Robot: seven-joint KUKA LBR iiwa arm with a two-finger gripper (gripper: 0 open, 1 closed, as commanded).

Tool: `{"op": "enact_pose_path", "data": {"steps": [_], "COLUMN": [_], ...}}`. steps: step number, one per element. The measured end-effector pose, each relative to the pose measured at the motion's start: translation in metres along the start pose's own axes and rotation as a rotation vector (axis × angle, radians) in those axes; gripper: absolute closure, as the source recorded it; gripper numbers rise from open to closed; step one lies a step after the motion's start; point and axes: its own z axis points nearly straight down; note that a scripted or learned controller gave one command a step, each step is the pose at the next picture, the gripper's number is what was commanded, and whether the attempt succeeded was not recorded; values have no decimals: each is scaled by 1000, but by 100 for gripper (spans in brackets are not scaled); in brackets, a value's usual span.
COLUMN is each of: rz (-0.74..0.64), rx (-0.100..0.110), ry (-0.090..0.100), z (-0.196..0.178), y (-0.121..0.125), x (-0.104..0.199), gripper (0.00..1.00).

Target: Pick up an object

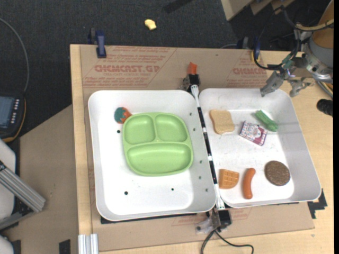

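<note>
My gripper (280, 87) hangs open above the far right corner of the right bin (304, 142), fingers spread, nothing between them. In that bin lie a slice of bread (222, 121), a green pod-shaped piece (266, 120), a small purple and white packet (252, 133), a waffle square (229, 178), a sausage (248, 183) and a brown round patty (277, 173). The green piece is nearest to the gripper, a short way in front of it. The left bin (106, 189) holds a green divided plate (157, 143) and a small red and green toy fruit (122, 114).
Both bins sit on a cardboard sheet (159, 62) clamped to the bench. A central divider with clips (204, 142) runs between them. A small yellow scrap (151, 24) lies on the dark floor beyond. Cables trail by the arm at the right.
</note>
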Motion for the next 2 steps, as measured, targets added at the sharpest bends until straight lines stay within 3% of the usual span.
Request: {"op": "enact_pose_path", "data": {"steps": [1, 2], "rz": [6, 4], "rx": [3, 9], "ry": [6, 4], "z": [137, 119], "y": [-55, -158], "x": [-2, 20], "gripper": [0, 0]}}
